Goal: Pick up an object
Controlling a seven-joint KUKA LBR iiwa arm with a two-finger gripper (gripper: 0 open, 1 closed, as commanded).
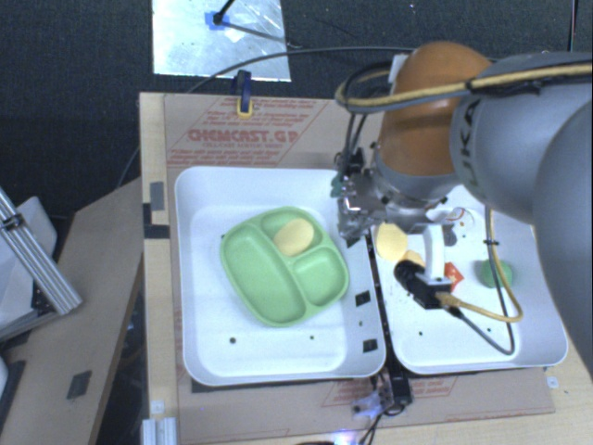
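- Nearest me, the grey arm (519, 109) hid its jaws (357, 213); I couldn't tell their state.
- Green divided plate (278, 276) sat in the left bin (213, 341), holding a yellow object (295, 237).
- Another yellow piece (391, 242) lay in the right bin (519, 341).

My own arm (482, 128) crowds the right bin (547, 341), with the cable (491, 318) looping across its floor. In the left bin (199, 341), the green tray (283, 267) takes the middle; bare floor lies along the front.

Green tray (278, 281) in left bin (208, 341)
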